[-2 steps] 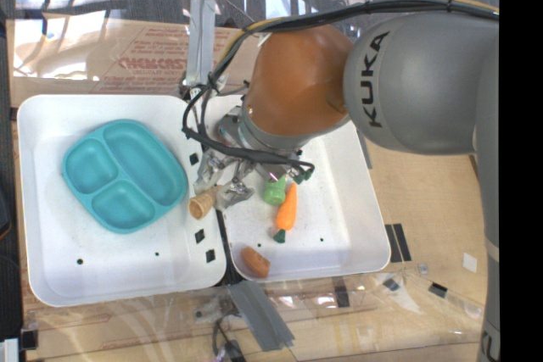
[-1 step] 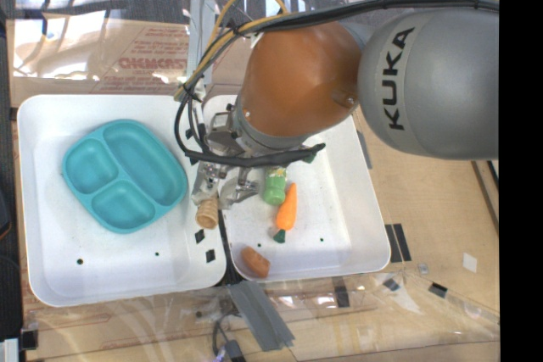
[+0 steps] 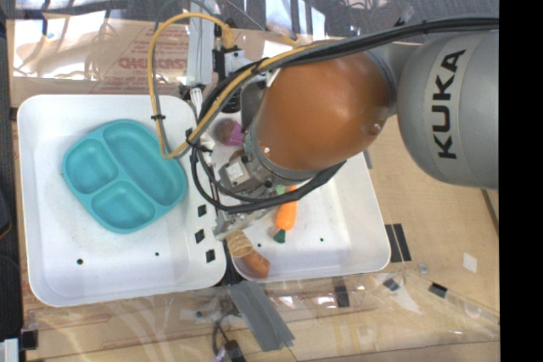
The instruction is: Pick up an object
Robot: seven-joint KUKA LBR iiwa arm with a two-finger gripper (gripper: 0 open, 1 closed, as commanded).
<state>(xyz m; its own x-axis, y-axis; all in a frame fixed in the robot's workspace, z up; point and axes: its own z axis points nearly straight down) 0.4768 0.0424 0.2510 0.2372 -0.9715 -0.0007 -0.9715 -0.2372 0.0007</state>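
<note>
Arm's parked right over the right bin (image 3: 365, 254) and blocking most of it.

From my feed the orange band (image 3: 318, 114) and wrist cover the gripper completely, so I can't tell its state. Poking out below: a toy carrot (image 3: 286, 218) on the bin floor, and a brownish cone-like item (image 3: 246, 254) at the near edge, hard to identify. Something purple (image 3: 227, 131) peeks out by the cables. The left bin (image 3: 51, 250) has a teal divided plate (image 3: 125, 175).

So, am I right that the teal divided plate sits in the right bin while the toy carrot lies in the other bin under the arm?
Not quite: the camera view shows the teal divided plate in the left bin. The toy carrot does lie in the other bin, under the arm.
</note>
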